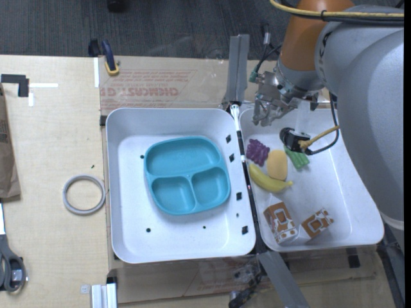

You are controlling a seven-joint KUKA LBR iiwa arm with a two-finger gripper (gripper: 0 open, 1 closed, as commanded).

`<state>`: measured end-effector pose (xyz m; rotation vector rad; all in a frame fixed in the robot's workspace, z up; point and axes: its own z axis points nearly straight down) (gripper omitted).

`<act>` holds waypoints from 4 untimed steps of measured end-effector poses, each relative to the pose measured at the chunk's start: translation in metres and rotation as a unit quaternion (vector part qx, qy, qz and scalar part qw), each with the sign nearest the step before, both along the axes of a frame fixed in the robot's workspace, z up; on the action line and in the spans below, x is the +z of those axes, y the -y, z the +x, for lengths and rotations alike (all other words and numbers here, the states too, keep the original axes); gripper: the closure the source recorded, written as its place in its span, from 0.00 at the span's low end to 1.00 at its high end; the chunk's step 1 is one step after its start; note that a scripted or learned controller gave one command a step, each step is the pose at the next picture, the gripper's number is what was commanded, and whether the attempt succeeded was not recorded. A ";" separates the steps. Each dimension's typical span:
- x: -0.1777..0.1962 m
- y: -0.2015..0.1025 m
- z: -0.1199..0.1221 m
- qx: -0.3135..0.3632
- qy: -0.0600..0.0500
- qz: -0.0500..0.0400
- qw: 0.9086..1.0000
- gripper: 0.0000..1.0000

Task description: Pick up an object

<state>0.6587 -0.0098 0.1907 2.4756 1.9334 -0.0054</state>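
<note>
Grey arm with an orange band above the wrist, coming in from 3 o'clock. The claw (264,113) hangs over the right bin (340,188) at that bin's 11 o'clock corner, close to the wall it shares with the left bin (128,143). Claw state: cannot tell whether released or clenched; the tip is too small and cluttered at this slant.

Working outward from the claw:
- At its 6 o'clock: purple grape bunch (258,151), near the tip but apart from it, lying on the bin floor.
- Toward 5 o'clock: pale yellow rounded fruit (277,164), just beside the grapes and touching the banana (270,182).
- The banana lies curved against the bin's 9 o'clock wall, below the rounded fruit.
- At the rounded fruit's 2 o'clock: small green item (298,158), kind unclear.
- Further out at 6 o'clock, at the bin's near end: two brown-and-white patterned blocks, the larger block (280,222) and the smaller block (318,224) side by side with a gap between them.

The pickable items in the right bin sit mostly in its 9 o'clock half.

In the middle of the left bin is a blue divided tray (187,174) with three compartments, turned slightly askew.

On the bench beyond the left bin: a grey tape ring (83,194) at 9 o'clock, scissors (9,269) at 7 o'clock, and a blue-handled clamp (109,58) at 11 o'clock.
</note>
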 end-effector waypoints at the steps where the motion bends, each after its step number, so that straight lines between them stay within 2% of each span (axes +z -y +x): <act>1: 0.000 0.000 0.000 0.000 0.000 0.000 1.000 0.00; 2: 0.001 0.048 -0.031 0.053 0.000 0.001 0.999 0.00; 3: -0.032 0.108 -0.045 0.077 -0.001 0.001 0.997 0.00; 4: -0.099 0.126 -0.026 0.073 0.000 0.001 0.997 0.00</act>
